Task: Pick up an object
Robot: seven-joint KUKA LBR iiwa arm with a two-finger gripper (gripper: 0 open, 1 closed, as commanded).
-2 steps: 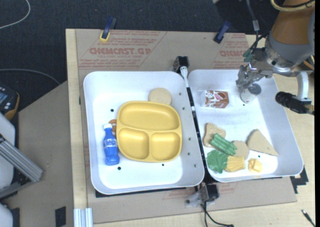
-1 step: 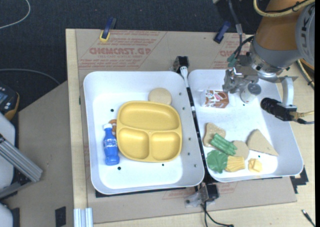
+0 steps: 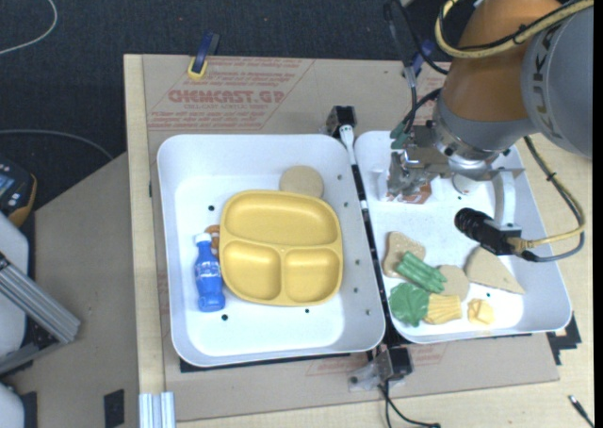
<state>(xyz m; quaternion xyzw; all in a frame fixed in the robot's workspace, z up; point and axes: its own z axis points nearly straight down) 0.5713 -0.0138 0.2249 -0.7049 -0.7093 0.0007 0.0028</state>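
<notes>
Camera view: the arm reaches in from the right, wrist pointing down, and the gripper (image 3: 412,174) is low over the far-left corner of the right bin (image 3: 542,308). This looks like the descent before a grasp. I cannot tell how the fingers stand. The toy food (image 3: 426,287) sits well apart, at the bin's near side, so the next move needs real contact before lifting.

You have two bins side by side on the counter (image 3: 141,228). In the left bin (image 3: 179,172) a tray (image 3: 281,247) sits mid-bin, a bottle (image 3: 208,275) just left of it, a disc (image 3: 301,180) behind. In the right bin (image 3: 537,304), toy food (image 3: 429,289) clusters at the front; the pincer (image 3: 410,179) hangs over the back.
</notes>
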